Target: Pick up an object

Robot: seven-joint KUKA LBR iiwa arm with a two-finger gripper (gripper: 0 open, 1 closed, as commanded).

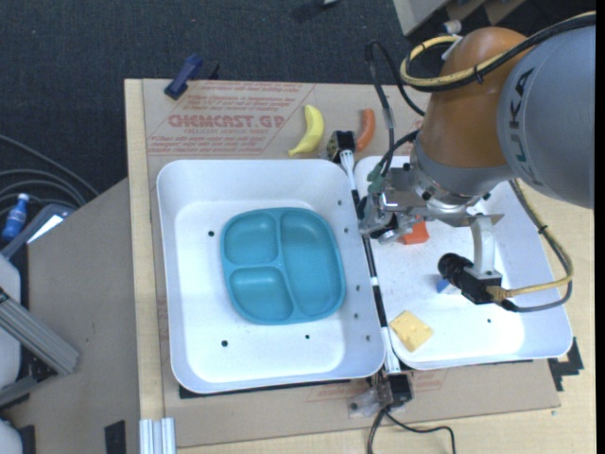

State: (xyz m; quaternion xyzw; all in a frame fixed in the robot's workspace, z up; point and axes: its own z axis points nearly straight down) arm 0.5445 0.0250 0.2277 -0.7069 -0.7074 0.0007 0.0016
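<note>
Cardboard-topped bench (227,121) carries 2 white bins, the left bin (184,282) holding a blue plate (282,265). Right of that plate, the gripper (392,223) hangs over the right bin (529,334), its opening hidden by the arm, beside an orange block (414,234). A yellow sponge (410,330) lies nearer the front.

Dark carpet floor (142,17), wooden bench (151,367)

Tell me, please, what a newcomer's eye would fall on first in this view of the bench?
Probably the big grey and orange arm reaching in from the right over the right bin, its gripper low by the bin's left wall near a small orange thing. Next, the blue divided plate in the middle of the left bin. A yellow banana lies on the board behind the bins.
</note>
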